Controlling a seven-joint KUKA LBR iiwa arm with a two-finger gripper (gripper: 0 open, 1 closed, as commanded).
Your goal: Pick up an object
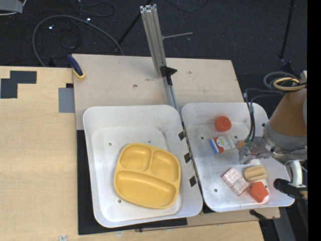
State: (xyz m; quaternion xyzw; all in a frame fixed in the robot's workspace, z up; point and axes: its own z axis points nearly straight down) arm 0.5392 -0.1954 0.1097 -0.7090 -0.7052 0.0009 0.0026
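Where arm looms, gripper (249, 152) fingertips indistinct

Yellow tray (147, 182), white bins (100, 129), orange-red ball (223, 123), tan roll (255, 173).

arm body: bulky rounded grey KUKA arm segment (287, 134), smooth casing
band: broad orange band (290, 112) on the upper part, curved, matte
wrist: grey collar under the orange, lighter rim
gripper: small dark metal two-finger gripper (247, 152), blurry, details too small to tell
cable: thin dark cable (250, 118) running along the wrist side
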